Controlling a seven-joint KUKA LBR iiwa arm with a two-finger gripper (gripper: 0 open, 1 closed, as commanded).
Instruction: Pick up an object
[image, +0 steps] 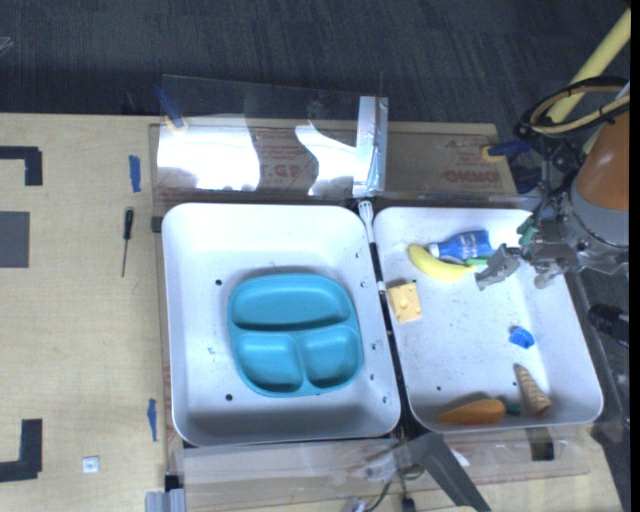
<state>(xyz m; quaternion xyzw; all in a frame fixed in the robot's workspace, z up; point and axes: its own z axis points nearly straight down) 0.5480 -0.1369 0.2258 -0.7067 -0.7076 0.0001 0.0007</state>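
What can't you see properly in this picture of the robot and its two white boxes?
- Pincer: small and blurred in the camera view, so I can't tell how it stands.
- Robot arm: cut off by the right edge.
- Blue bottle: label too small to read; the banana covers its lower edge.
- Small blue piece: too tiny to identify.
- Cone: blurry, material unclear.

I can make out red printed lettering on the brown cardboard panel (440, 165) standing behind the two bins. To the right of the upright metal strip, the print appears as a short word in capitals, but it is too small and blurred for me to read letter by letter. To the left of the strip, more red print on the same panel is washed out by glare from the clear plastic sheet (260, 140) in front of it. I find no other legible text, numbers or labels.
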